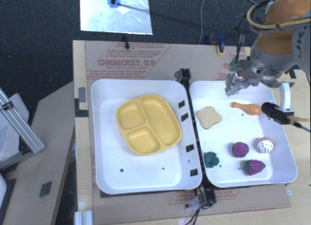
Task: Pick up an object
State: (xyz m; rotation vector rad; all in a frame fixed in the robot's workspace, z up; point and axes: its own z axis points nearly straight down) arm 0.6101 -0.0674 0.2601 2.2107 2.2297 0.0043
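Jaws (234, 89) hover above the right bin's (291, 170) far edge, beyond the bread (209, 117); whether they're open, can't tell.

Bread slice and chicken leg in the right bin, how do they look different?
The bread slice is pale tan and squarish; the chicken leg is orange-brown and long, with a thin end. The bread slice lies near the bin's left wall; the chicken leg lies further right, nearer the gripper. Both lie flat in the right bin, untouched.

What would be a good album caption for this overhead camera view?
Robot gripper hovers over the right bin of toy foods, near a bread slice; a yellow divided tray sits in the left bin.
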